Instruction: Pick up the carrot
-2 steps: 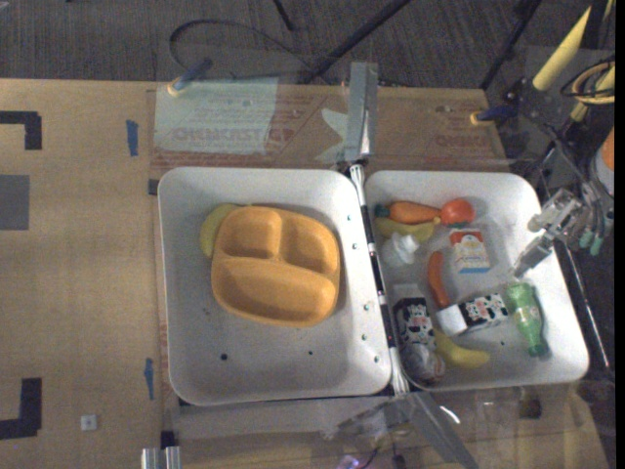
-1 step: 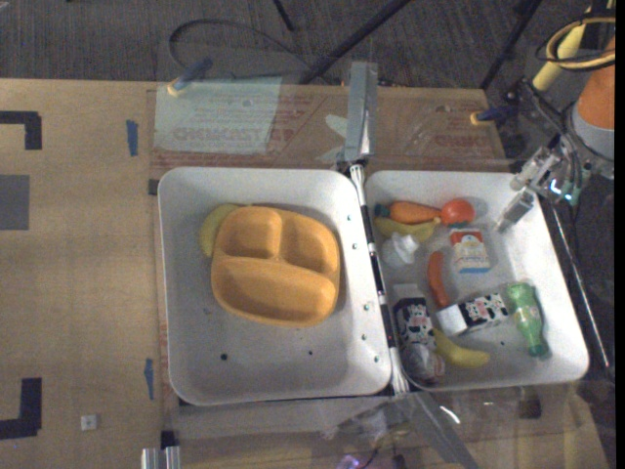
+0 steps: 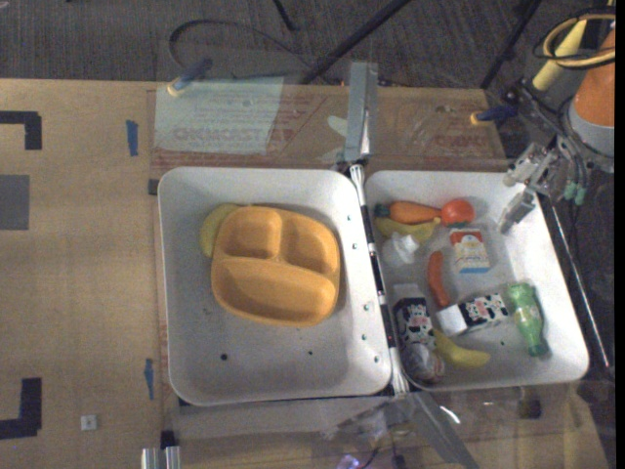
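Along the right bin's (image 3: 571, 291) far wall, the orange plastic carrot (image 3: 415, 211) lies beside a yellow banana (image 3: 405, 229); bare floor separates it from the metal two-finger gripper (image 3: 520, 206) at its right, whose opening cannot be determined

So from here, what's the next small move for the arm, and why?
Probably a short travel leftward, to bring the gripper above the carrot. The gripper sits at the right bin's upper right edge, while the carrot lies apart from it near the bin's top left, just above a banana.
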`<state>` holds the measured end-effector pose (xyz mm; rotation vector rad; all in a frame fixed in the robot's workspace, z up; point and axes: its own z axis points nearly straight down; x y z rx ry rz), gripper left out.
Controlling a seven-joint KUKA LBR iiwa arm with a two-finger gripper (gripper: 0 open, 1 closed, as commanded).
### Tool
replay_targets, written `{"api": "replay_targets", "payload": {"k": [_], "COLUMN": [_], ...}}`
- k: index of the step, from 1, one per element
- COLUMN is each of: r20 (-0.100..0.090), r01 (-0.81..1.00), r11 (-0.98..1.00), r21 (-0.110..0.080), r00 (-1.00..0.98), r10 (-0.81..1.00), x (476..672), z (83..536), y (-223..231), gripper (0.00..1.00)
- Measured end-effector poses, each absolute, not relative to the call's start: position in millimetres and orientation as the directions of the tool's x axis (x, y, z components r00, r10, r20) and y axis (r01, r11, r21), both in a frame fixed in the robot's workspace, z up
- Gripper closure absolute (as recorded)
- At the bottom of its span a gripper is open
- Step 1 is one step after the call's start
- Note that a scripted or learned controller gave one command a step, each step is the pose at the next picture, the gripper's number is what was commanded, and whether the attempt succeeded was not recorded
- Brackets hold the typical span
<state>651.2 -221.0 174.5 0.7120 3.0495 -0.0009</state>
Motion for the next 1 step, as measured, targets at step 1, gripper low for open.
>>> {"api": "replay_targets", "payload": {"k": [1], "r20": [-0.005], "r01": [0.45], "r11": [0.893], "r21": [0.001], "r00": [-0.893], "r10": [0.45], "x": [575.5], "z": [171.8], "y": [-223.4], "gripper": [0.0]}}
